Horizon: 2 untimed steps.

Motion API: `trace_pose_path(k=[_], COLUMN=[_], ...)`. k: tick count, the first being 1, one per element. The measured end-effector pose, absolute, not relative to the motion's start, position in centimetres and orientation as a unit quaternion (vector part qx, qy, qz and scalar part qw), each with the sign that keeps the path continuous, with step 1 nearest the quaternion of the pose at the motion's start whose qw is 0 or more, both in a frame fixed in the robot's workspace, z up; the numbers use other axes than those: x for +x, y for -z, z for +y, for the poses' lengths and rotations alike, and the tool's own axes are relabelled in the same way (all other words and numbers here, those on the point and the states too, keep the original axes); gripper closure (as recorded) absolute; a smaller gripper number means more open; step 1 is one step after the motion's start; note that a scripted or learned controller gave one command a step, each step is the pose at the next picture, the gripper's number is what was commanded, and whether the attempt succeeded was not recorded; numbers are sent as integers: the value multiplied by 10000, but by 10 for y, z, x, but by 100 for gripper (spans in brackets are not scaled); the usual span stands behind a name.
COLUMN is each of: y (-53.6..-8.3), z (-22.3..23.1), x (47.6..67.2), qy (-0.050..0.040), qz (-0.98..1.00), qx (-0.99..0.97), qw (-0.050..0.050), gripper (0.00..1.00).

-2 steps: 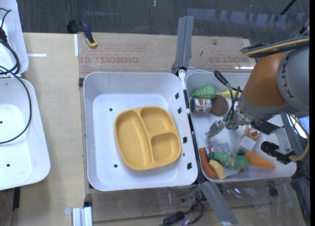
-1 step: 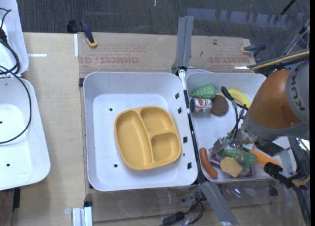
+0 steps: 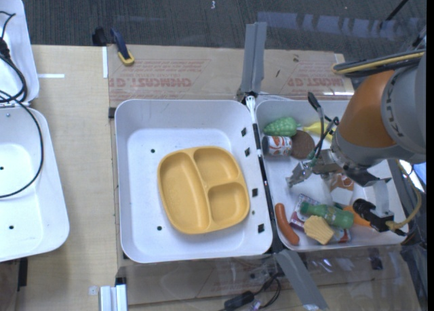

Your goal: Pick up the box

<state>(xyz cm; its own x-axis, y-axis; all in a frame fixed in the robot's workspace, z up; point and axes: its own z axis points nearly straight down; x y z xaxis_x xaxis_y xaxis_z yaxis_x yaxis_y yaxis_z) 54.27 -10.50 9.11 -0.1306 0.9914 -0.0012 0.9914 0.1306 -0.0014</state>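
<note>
Box (image 3: pixel 297 219), a small red-and-white pack, lies in the right bin (image 3: pixel 266 167), nearer the camera than the jaws and clear of them, partly under a green bottle (image 3: pixel 331 213). A yellow wedge (image 3: pixel 319 230) sits just beside it, and a red sausage (image 3: pixel 286 224) lies on its far side from the arm (image 3: pixel 380 116). Beyond the jaws sit a can (image 3: pixel 277 144) and a brown ball (image 3: pixel 302 144). Whether the jaws are wide or narrow I cannot tell. The left bin (image 3: pixel 135 167) holds 1 yellow tray (image 3: pixel 202 189) with 3 compartments.
</note>
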Motion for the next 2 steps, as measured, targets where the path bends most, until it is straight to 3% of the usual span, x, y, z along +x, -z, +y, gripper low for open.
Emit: trace_pose_path(k=[1, 2], y=[-91, -91], z=[-102, -95], x=[491, 526], qy=[-9, -11], qz=[-7418, -7348], qx=[-6706, -6783], qw=[7, 9], gripper=[0, 0])
